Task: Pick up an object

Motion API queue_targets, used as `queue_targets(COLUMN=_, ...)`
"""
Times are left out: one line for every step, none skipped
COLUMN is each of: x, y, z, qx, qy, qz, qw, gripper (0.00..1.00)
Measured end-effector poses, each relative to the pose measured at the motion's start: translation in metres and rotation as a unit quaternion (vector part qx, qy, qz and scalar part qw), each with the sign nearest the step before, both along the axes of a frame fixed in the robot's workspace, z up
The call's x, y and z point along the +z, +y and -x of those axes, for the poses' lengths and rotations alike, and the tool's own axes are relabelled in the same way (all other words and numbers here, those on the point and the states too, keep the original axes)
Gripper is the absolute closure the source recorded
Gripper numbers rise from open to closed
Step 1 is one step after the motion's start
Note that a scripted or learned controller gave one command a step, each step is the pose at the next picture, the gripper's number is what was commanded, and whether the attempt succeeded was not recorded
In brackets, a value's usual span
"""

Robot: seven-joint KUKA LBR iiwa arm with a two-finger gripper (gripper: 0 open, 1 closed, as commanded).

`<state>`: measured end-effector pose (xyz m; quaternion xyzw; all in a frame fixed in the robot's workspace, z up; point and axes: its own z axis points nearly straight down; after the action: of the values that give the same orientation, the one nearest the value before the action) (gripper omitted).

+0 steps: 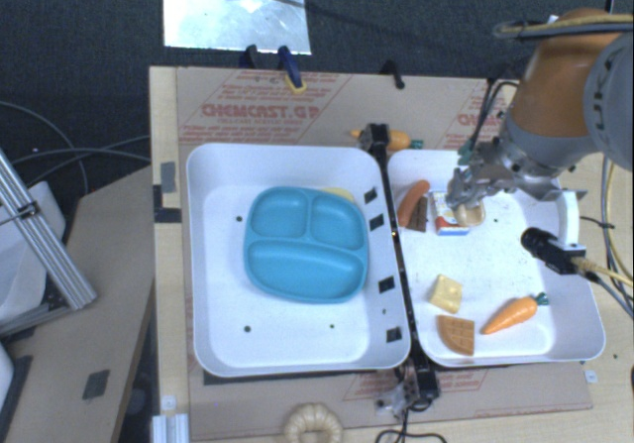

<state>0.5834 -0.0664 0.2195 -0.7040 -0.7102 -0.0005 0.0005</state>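
Now the gripper (pixel 468 195) is low in the right bin (pixel 580 327), over a small red, white and tan item (pixel 458 222) at its tips; I cannot tell whether anything is gripped. Just left of it lie a hot dog (pixel 412 201) and a brown piece (pixel 421 215). Below it sit a cheese wedge (pixel 446 292), a waffle (pixel 457 334) and a carrot (pixel 511 313). Farther left, the other bin (pixel 213 332) holds a blue tray (pixel 305 243).
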Motion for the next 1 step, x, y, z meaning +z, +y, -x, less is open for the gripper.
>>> queue_targets(x=0.0084, y=0.0515, z=0.025, qx=0.001, qy=0.0, qz=-0.0007, qw=1.0, gripper=1.0)
